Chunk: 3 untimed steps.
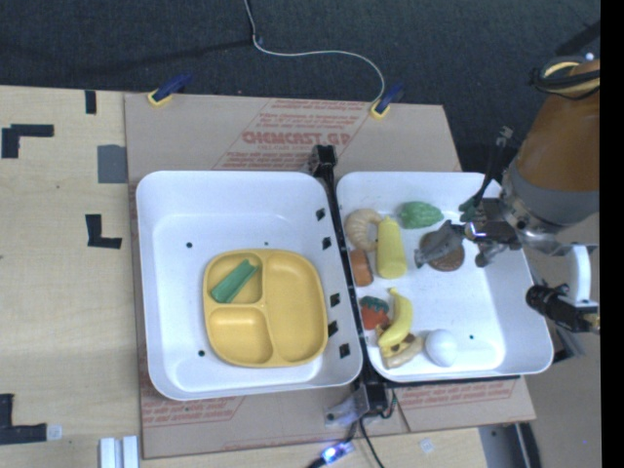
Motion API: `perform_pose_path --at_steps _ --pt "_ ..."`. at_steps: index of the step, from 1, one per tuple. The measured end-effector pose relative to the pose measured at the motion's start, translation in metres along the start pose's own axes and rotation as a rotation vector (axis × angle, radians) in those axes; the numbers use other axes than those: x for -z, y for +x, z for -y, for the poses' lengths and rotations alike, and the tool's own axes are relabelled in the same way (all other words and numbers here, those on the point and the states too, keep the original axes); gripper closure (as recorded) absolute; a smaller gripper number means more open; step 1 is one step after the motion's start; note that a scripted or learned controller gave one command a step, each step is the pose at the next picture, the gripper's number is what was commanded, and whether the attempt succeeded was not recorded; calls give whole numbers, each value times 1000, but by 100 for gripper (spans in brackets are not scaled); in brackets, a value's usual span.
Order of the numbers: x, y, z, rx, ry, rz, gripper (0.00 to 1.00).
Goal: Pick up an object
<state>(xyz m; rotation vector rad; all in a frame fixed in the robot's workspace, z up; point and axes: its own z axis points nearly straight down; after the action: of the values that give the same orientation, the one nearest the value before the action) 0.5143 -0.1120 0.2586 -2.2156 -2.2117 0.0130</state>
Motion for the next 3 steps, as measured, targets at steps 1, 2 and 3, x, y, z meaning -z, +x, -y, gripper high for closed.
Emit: perform_pose_path --at_steps 1,2,3 --pt "6 0 -2 3 -12 2 0" --pt "-56 8 1 3 -5 1 0" --pt "-101 4 1 2 -6 1 0"
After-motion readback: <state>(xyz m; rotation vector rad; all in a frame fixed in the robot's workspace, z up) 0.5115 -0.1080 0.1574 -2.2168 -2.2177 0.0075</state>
